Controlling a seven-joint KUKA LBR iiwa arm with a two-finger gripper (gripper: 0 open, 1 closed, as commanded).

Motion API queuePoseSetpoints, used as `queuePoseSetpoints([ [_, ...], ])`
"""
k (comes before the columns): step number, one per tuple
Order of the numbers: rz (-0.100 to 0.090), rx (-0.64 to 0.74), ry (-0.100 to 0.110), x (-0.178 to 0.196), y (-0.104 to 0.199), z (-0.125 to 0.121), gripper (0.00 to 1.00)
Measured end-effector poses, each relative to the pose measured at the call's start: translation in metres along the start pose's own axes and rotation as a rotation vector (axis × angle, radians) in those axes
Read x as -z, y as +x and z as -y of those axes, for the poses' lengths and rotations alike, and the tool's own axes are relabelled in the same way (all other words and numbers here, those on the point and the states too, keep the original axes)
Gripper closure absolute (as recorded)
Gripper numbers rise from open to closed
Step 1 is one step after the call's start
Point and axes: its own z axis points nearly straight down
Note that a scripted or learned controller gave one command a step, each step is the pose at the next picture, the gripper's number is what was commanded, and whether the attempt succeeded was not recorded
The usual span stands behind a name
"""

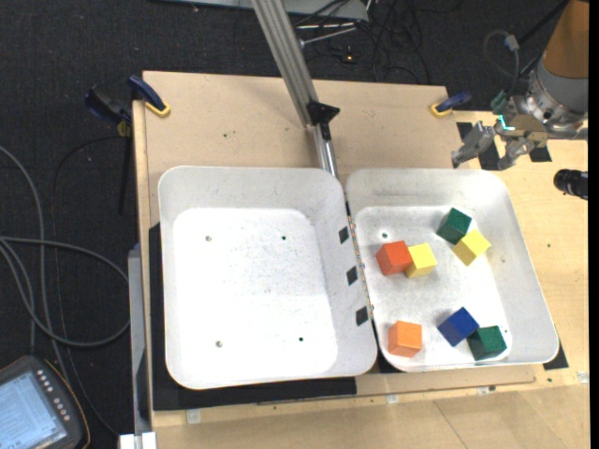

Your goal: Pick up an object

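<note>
Above the far right corner of the desk [281,120], just off the far rim of the right bin [524,279], I have the gripper [491,146] hanging from the wrist. From this slanted view I cannot tell whether the jaws stand apart or together; the dark fingers blur into the bracket around them, and I see nothing between them. So I judge the task as not yet begun in any real sense: no object is lifted, and reach, descent, closing and lift are all left.

Every candidate lies in the right bin. Toward its far side sit a green cube [455,224] and a yellow cube [473,246], touching or nearly so. Nearer the bin's middle, an orange-red cube [394,256] sits against a second yellow cube [421,259]. Along the near edge I see an orange cube [404,338] standing alone, and at the near right corner a blue cube [458,325] tight beside a dark green cube [488,341]. My guess is the lone orange one offers the cleanest grasp, since the pairs leave little room for a finger on one side.

The left bin [248,274] shows a bare white floor with a few dark specks. Both bins rest on a pale wooden board, held with blue-and-yellow clamps [148,94] at its far corners. A metal pole [285,45] slants across the far edge, cables [37,251] trail over the dark floor left of the desk, and a handheld pendant screen [28,410] sits at the near left.
</note>
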Motion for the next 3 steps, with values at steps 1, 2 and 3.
queuePoseSetpoints([
  [1,0.002,0.002,-0.002,0.002,0.0,0.0,0.0],
  [2,0.0,0.001,0.001,-0.05,0.009,0.005,0.0],
  [3,0.0,0.001,0.001,-0.094,0.014,0.007,0.0],
])
